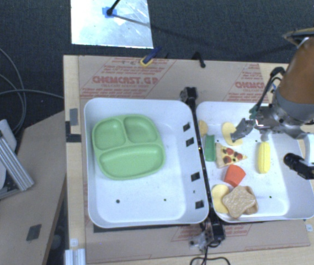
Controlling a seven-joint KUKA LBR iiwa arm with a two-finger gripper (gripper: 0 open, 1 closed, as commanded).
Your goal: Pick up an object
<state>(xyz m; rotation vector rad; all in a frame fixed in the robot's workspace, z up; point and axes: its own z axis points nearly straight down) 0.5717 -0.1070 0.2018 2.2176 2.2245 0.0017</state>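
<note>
The right bin [297, 203] holds several toy foods: a pizza slice [229, 155], a yellow corn cob [263, 157], an orange-red block [234, 175], a slice of toast [240, 201], a green block [209, 147] and yellow pieces [228, 129] [219, 192]. My gripper [241, 130] hangs low over the upper part of this bin, its tip right beside the upper yellow piece and just above the pizza slice. The grey arm with its orange band [308, 65] reaches in from the right.
A green divided plate [128, 146] lies in the left bin [145, 203]. A black-clipped ridge [196, 159] separates the two bins. A small yellow piece [202, 127] sits against that ridge. Cardboard [123, 79] lines the bench behind the bins.
</note>
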